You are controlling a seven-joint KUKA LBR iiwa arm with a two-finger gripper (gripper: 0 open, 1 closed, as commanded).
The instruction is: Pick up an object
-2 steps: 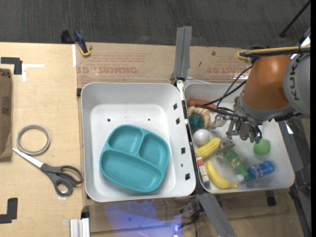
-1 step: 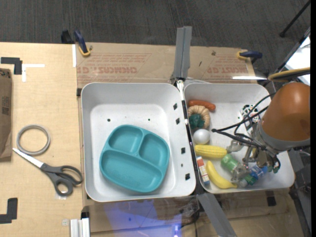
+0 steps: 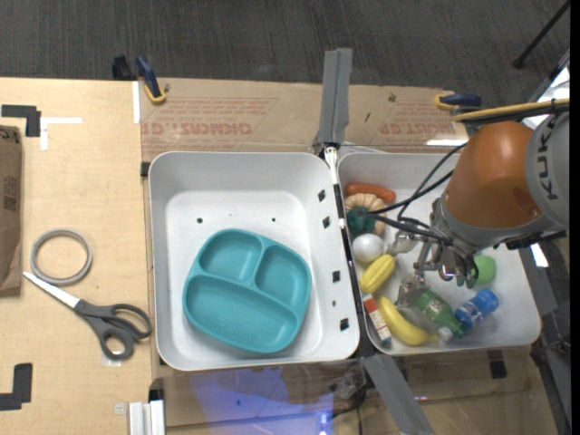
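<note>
Gripper (image 3: 433, 275), finger state not discernible, was positioned at lower right above a clear green-labelled plastic bottle (image 3: 435, 309); centring was advised.

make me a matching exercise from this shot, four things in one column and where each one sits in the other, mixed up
Things:
1. teal divided plate
2. scissors
3. roll of tape
4. clear bottle with blue cap

Places:
A. in the right bin, near its front right corner
B. on the bench, left of the bins, nearest the front
C. in the left bin
D. on the bench, just behind the scissors

Pairs: 1-C, 2-B, 3-D, 4-A
</note>
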